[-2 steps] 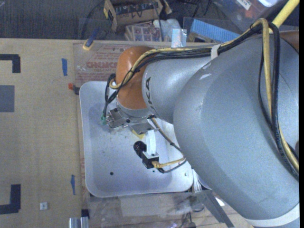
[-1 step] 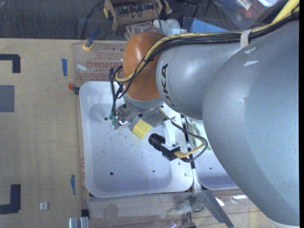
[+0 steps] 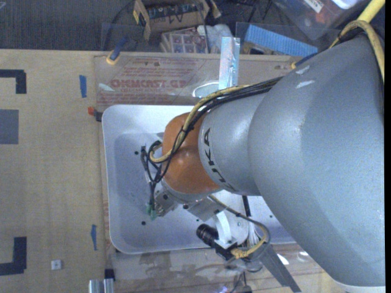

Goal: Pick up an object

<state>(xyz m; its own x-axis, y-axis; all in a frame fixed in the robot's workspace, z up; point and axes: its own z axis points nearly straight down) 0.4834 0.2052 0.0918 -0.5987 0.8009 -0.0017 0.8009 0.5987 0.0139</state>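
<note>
camera view: one arm (image 3: 293,139) over one white bin (image 3: 119,163), claw state untellable.

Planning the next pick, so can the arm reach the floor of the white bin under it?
Probably yes: the arm hangs low over the white bin, with nothing visible between them.

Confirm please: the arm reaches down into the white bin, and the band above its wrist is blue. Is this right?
Not quite. The camera view shows the band above the wrist is orange, not blue. The arm does reach down into the white bin.
</note>
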